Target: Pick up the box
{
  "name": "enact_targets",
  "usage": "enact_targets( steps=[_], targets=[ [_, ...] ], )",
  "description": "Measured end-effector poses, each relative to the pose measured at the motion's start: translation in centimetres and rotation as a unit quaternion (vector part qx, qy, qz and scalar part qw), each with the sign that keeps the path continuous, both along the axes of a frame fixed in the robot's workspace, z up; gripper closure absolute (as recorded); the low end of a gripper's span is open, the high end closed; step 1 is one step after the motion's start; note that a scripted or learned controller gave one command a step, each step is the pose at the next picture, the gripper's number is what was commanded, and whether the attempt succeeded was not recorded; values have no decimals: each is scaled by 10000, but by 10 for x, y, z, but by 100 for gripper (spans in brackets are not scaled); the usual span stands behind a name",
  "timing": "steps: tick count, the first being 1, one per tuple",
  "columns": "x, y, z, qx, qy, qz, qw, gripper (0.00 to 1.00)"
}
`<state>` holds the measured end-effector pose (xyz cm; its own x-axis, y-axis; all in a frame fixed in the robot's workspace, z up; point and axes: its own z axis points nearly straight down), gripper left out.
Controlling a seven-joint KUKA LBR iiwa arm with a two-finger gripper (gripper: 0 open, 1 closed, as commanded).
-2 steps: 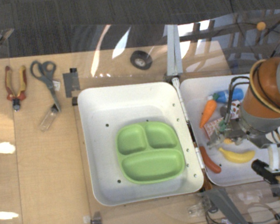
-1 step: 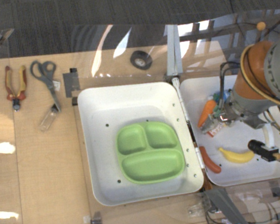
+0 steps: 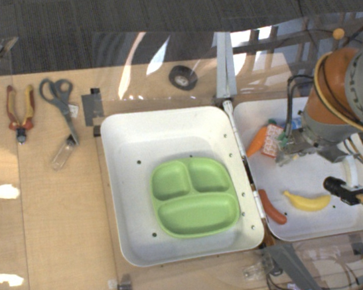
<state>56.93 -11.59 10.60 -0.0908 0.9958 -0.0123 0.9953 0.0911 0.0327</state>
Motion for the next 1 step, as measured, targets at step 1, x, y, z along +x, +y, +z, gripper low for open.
enact_targets(
  steps=[1],
  targets=[
    [0, 0, 0, 0, 2, 1, 10000, 0]
  ],
)
